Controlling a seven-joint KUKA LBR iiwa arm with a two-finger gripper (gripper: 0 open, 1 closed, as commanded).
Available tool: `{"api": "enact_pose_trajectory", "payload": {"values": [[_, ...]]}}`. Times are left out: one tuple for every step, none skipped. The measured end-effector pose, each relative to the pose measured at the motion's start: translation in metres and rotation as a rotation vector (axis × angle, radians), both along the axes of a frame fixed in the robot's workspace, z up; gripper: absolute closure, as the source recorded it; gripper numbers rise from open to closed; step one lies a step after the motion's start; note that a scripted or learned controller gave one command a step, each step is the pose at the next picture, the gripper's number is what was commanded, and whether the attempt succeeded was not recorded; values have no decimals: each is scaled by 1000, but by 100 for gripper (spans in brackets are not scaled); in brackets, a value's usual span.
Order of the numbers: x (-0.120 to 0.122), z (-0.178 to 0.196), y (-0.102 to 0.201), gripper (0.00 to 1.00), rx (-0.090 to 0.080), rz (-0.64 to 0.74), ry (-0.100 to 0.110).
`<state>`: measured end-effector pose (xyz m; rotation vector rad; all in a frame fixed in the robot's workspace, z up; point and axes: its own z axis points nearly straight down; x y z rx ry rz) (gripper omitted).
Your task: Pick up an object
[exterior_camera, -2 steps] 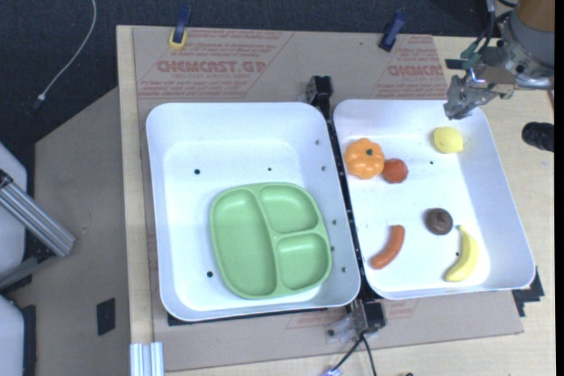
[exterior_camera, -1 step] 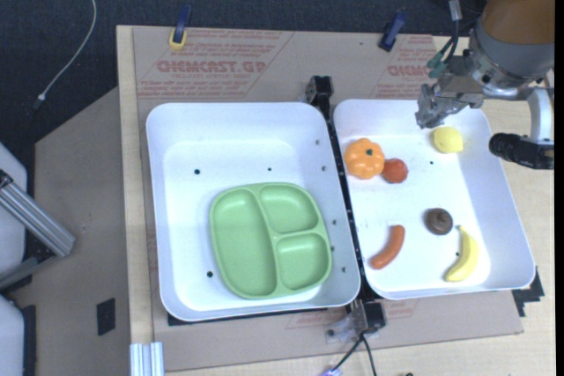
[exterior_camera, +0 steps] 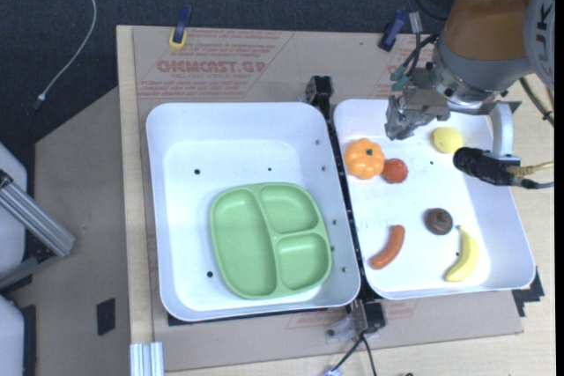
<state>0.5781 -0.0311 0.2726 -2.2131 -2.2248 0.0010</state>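
The left bin (exterior_camera: 167,145) has only a green divided plate (exterior_camera: 269,239) lying flat in it, toward its near side. Nothing there is an obvious thing to pick.

The right bin (exterior_camera: 511,216) has the candidates. Nearest the divider sits a small orange pumpkin (exterior_camera: 364,159), with a red tomato (exterior_camera: 395,171) touching its right side. Toward the near edge lies an orange-red sausage (exterior_camera: 388,246), then a brown round piece (exterior_camera: 438,221), and a banana (exterior_camera: 464,256) just beside that. A yellow lemon (exterior_camera: 448,139) rests toward the far side.

The gripper (exterior_camera: 398,129) hangs over the far part of this bin, above and a little right of the pumpkin and left of the lemon. I cannot tell from here how it is set, and I see nothing in it.

To my eye this is the approach step, with no object lifted yet. The pumpkin or tomato looks the likeliest target. The next move calls for a descent centred on one of them, and since they touch, the aim must be clean.
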Motion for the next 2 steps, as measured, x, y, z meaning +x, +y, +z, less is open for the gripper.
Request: {"api": "enact_pose_trajectory", "payload": {"values": [[-4,-8,50,100,0,0,0],[-20,-22,90,100,-1,-2,1]]}}
